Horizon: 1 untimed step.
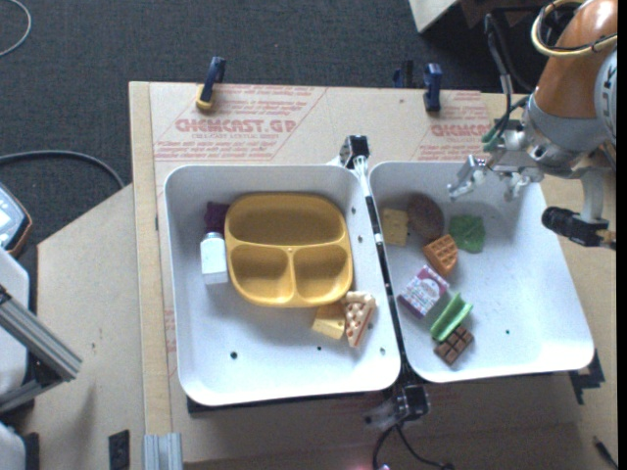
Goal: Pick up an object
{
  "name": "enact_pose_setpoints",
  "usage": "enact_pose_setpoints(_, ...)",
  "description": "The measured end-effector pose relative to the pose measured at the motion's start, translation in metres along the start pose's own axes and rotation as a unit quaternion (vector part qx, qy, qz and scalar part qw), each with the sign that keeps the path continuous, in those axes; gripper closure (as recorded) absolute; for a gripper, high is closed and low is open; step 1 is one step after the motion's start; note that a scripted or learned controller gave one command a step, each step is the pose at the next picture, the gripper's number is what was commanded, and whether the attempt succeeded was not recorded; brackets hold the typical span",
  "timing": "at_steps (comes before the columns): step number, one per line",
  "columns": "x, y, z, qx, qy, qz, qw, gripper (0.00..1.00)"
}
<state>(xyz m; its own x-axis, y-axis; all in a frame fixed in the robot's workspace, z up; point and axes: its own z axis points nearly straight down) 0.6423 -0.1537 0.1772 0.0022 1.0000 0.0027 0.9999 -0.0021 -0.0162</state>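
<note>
We hover our gripper point(488, 176), fingers spread with nothing between them, over the right bin's point(549, 292) far edge, and the nearest pick, the green piece point(467, 232), lies in that bin just below-left of it

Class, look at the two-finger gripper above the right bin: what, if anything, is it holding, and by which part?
Nothing is held. The two-finger gripper hangs open above the far edge of the right white bin, with no object between its fingers.
</note>
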Motion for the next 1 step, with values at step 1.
enact_pose_setpoints(1,0.0002,0.0033,-0.0095,-0.008,-0.001,-0.001,1.0,0.0)
